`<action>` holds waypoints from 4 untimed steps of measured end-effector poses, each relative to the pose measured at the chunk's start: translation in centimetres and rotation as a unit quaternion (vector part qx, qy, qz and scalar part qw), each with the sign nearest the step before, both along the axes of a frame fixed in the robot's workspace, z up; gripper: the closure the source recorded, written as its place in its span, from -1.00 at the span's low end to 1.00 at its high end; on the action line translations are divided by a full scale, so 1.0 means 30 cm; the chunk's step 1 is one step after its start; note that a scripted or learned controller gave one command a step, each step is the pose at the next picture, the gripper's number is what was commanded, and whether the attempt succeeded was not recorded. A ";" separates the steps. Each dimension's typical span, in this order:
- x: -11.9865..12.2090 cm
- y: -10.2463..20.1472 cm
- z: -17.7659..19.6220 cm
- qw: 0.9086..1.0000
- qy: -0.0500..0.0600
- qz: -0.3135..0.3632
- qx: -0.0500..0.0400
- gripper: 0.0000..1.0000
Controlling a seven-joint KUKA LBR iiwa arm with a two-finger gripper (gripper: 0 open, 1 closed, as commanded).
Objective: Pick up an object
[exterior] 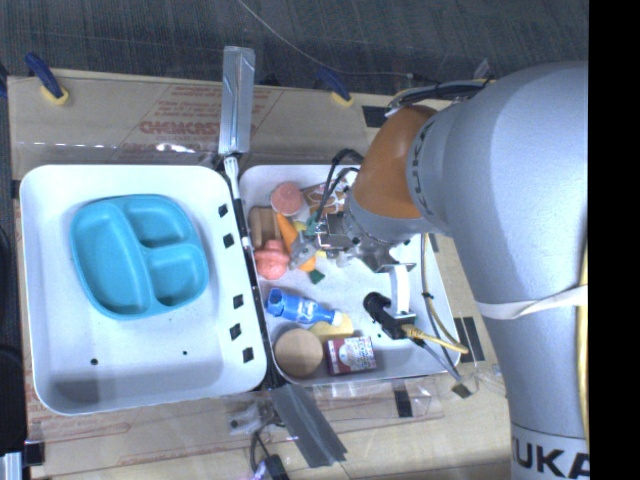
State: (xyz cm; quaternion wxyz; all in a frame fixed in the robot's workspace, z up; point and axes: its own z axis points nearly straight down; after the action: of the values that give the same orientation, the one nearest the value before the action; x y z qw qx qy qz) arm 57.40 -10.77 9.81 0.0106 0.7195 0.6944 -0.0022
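— Where is your gripper?

— My gripper (322, 236) is down in the right bin (346, 284), a little beyond the blue bottle (297, 309) and toward the arm's side of it. My own wrist covers it from above, so I cannot tell how far open it is, or whether it has hold of anything.

— What crowds it?

— Plenty. Just beyond the bottle lies a pink ball (271, 261). Past that are an orange stick (288, 233) and a brown cylinder (262, 226) side by side, and a round pink can (288, 198) lies farthest from the bottle. The orange stick is hard against my gripper. A yellow piece (342, 321) touches the bottle's cap end. On the bottle's near side sit a brown ball (298, 353) and a dark red jar (350, 354).

— And the other bin?

— Across the wall from the bottle, the left bin (50, 298) carries a blue divided plate (140, 253).
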 end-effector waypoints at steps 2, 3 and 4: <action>-0.007 0.017 0.061 0.996 0.007 0.087 0.008 1.00; 0.096 0.129 0.314 0.988 0.005 -0.157 0.010 1.00; 0.119 0.248 0.364 0.980 0.006 -0.197 0.010 1.00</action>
State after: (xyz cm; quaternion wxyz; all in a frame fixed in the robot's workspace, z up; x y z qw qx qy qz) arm 60.96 -3.33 20.72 -0.0010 0.8422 0.5391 -0.0014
